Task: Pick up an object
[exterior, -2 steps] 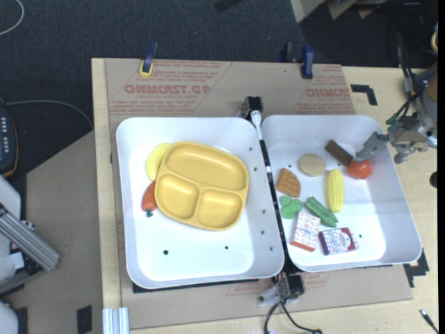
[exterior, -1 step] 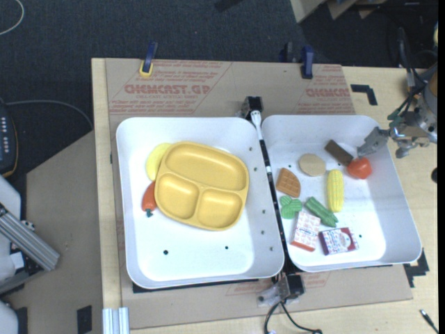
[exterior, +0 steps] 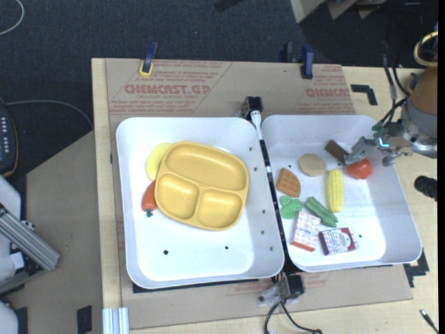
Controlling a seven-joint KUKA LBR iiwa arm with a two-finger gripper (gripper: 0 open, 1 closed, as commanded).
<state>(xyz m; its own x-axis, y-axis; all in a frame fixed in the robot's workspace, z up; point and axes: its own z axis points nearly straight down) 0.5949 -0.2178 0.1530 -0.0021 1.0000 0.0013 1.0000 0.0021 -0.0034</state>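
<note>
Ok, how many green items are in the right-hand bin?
2: a green leafy piece beside the divider, and a green pod just right of it, next to the corn. Others may hide underneath.

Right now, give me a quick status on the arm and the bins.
Gripper low over right bin, beside red tomato. Nothing seen held. Corn and brown block close by.

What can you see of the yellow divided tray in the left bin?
The yellow tray looks like smooth moulded plastic with rounded corners and three compartments: one long section along its far side, two smaller ones nearer the camera. It lies flat, right side up and slightly rotated, in the left bin. It overlaps a yellow round piece at its far-left corner, and a red-orange toy lies against its left edge.
</note>
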